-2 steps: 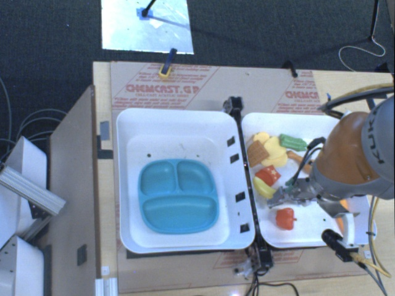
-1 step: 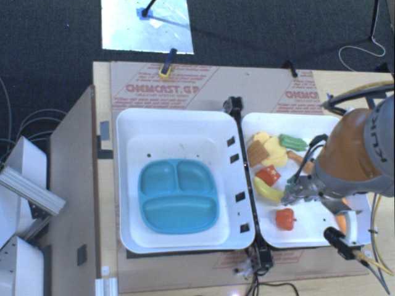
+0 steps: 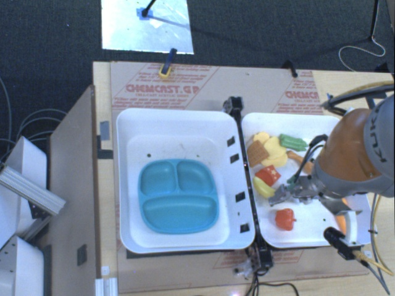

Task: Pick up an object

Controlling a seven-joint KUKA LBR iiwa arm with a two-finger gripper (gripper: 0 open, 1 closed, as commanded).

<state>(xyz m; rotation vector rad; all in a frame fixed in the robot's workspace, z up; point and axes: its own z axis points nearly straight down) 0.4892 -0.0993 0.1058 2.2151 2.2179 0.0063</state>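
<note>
A bench (image 3: 203, 82) covered in printed cardboard carries two shallow white bins side by side. The left bin (image 3: 133, 128) holds a blue divided tray (image 3: 179, 196), sitting at the centre of the bin. The right bin (image 3: 308, 236) holds a cluster of toy foods.

A grey arm with an orange band (image 3: 352, 150) enters from three o'clock and reaches down into the right bin. Its gripper (image 3: 285, 194) sits low at the bin's centre; whether it is open or closed cannot be told.

At twelve o'clock from the gripper lie a brown and yellow piece (image 3: 262, 150) and a green piece (image 3: 292, 142). At ten o'clock, just beside the gripper, is a red block (image 3: 267, 176). At six o'clock, near the gripper but apart from it, rests a small red pepper (image 3: 284, 219).
</note>
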